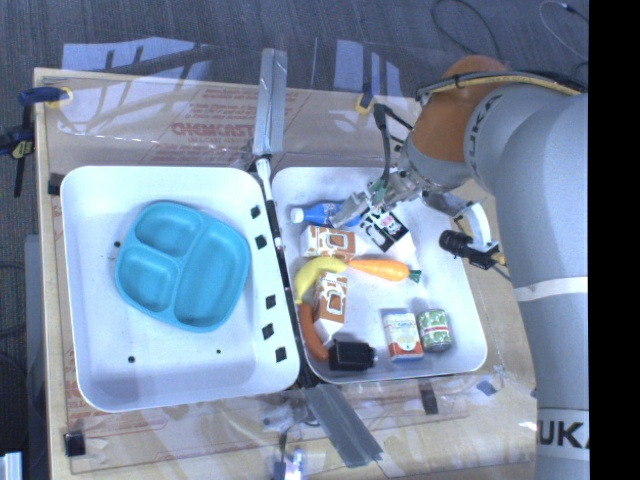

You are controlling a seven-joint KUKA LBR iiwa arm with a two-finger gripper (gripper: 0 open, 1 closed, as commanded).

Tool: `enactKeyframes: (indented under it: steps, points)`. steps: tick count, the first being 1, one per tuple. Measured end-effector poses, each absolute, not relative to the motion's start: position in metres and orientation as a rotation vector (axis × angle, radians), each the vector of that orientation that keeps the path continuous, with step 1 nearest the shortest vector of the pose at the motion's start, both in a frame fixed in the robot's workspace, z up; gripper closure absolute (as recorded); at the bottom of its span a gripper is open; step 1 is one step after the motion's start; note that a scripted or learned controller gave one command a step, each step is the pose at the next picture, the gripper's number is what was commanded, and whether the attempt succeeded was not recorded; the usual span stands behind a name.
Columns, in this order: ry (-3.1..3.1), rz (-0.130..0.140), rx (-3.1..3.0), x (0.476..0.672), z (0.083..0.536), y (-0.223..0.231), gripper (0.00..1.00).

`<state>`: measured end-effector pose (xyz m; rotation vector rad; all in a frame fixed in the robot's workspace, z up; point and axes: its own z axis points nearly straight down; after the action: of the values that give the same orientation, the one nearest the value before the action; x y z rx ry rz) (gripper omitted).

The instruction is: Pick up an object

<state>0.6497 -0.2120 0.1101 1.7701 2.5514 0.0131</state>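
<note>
Your end effector [362, 208] sits low in the right bin [462, 298], just above the blue-capped bottle [316, 213]; you cannot tell its state.

You are looking at a robotics lab: a KUKA arm [545, 218], two white bins [90, 368] on a clamped bench [130, 88], cables on carpet [480, 13].
</note>
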Motion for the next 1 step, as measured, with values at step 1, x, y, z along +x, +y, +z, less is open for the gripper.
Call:
enactKeyframes:
  steps: [1]
  points:
    - [2.594,0.015,1.702,0.6385,0.1102,-0.2108,0.00]
